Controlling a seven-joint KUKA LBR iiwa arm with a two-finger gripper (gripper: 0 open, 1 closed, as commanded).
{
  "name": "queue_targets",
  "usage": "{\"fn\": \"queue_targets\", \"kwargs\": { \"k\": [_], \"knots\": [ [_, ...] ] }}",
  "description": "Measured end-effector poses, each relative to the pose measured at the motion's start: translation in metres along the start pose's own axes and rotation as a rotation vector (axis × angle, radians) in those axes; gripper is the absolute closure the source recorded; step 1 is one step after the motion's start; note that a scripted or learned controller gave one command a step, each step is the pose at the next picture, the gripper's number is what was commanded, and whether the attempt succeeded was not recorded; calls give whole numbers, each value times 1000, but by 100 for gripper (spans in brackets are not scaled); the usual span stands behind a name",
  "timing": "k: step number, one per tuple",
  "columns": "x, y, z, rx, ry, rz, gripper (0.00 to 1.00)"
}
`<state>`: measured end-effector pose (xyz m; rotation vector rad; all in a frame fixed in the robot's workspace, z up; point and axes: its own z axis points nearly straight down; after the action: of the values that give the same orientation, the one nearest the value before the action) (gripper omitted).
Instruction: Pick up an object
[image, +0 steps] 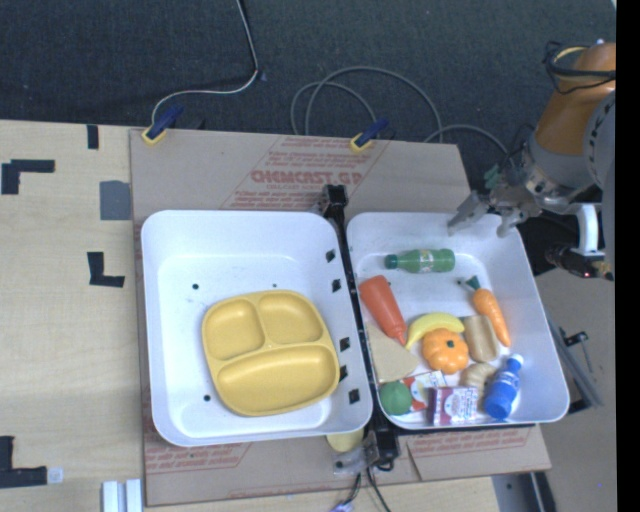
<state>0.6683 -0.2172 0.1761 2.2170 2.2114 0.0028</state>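
The right bin (520, 262) holds a green bottle (421, 262) lying near its far side, a large orange carrot (383, 309), a small carrot (490, 312), a banana (434, 325), an orange pumpkin (445, 351), a tan bread roll (479, 338), a blue bottle (503, 389), a green round item (396, 397) and a red-and-white carton (452, 403). My gripper (486, 217) hangs over the bin's far right corner, above and right of the green bottle. Its fingers are spread open with nothing between them.
The left bin (165, 260) contains a yellow divided plate (270, 351). Cables loop over the dark floor behind the bench. Blue-and-yellow clamps (163, 124) hold the cardboard underlay at the back. Black clips join the bins along the middle wall (340, 290).
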Motion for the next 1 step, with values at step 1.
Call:
{"fn": "queue_targets", "kwargs": {
  "k": [1],
  "knots": [
    [11, -83, 54, 9, 5, -2, 0]
  ]
}}
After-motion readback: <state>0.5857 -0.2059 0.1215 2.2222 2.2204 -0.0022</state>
